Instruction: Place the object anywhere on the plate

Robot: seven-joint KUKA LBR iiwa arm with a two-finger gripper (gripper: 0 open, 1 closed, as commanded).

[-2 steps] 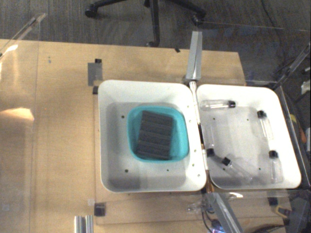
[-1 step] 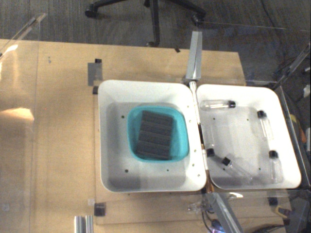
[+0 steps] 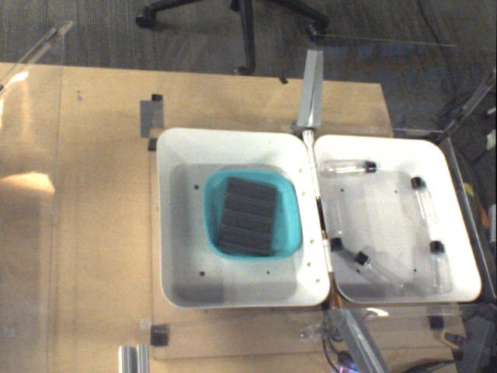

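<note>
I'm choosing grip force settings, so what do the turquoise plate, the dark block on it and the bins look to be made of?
The turquoise plate looks like moulded plastic, smooth with a slight sheen. The dark block looks matte and ridged, perhaps rubber or foam; the view leaves that open. The left bin and the right bin look like thin white formed plastic with rounded corners.
</note>
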